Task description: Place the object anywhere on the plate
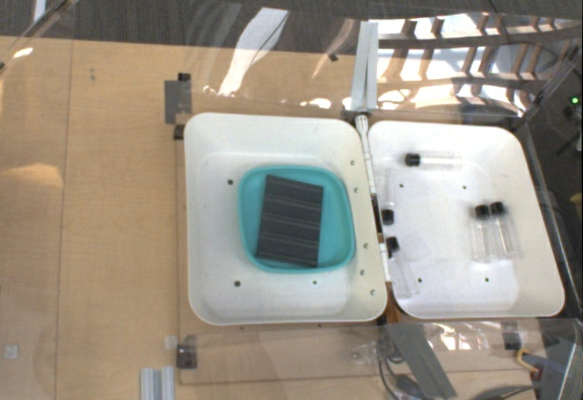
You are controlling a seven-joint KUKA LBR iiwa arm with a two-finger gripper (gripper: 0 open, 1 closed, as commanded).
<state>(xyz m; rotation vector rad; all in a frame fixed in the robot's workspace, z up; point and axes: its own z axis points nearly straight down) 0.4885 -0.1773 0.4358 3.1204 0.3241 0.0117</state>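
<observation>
- The dark grey ribbed block (pixel 291 221) lies flat on the teal plate (pixel 342 243), a little tilted so that its long sides lean to the right at the top.
- The block covers the middle of the plate and stays inside its rim on every side; teal shows all around it, more on the left and right than above and below.
- The plate sits in the middle of the left bin (pixel 209 207), on the bin's sunken floor, apart from all four walls.
- The left bin and the right bin (pixel 537 234) touch along a shared middle edge, where a few small dark clips (pixel 387 217) sit.
- In the right bin, two clear vials with black caps (pixel 489 230) lie side by side near the right wall, caps pointing up the view.
- A third clear vial with a black cap (pixel 428 158) lies crosswise near the top wall of the right bin, its cap to the left, well apart from the pair.
- Both bins rest on my light wooden table (pixel 91 207), with small grey brackets at the left bin's outer corners.
- A clear panel stands along the far side of the table, catching bright reflections.
- As for my claw, I cannot say whether it is open or closed.
</observation>
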